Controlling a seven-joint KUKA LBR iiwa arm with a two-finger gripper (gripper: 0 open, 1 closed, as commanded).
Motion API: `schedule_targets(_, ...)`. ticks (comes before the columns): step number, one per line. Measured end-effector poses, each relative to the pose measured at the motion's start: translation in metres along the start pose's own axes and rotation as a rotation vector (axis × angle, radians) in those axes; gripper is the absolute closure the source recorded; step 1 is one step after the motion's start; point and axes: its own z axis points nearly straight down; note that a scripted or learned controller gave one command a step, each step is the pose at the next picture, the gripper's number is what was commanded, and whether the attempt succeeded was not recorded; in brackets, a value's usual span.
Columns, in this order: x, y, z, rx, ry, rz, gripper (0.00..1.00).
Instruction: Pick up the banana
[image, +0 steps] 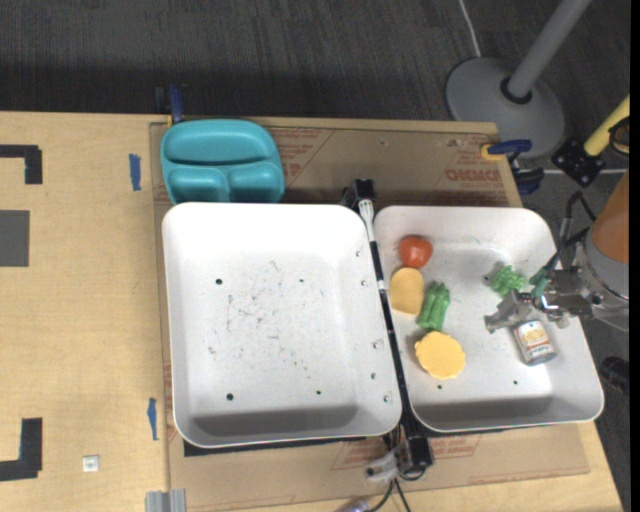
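Approach step: the gripper hovers at the right bin's right side, jaws apparently parted and empty, hard to tell; the banana, likely the yellow piece by its left wall, needs a leftward reach

Both bins look like smooth white plastic with a dull sheen, the left one scuffed with fine grey marks. The bench is matt pale wood, the teal tray glossy plastic, the gripper bare grey metal.
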Motion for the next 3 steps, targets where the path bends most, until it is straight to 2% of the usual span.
schedule_targets(1, 0.014, -0.001, 0.122, -0.010, -0.005, -0.223, 0.00)
schedule_targets(2, 0.015, -0.001, 0.112, -0.011, -0.004, -0.224, 1.00)
schedule_targets(3, 0.031, -0.003, 0.134, -0.004, 0.001, 0.066, 1.00)
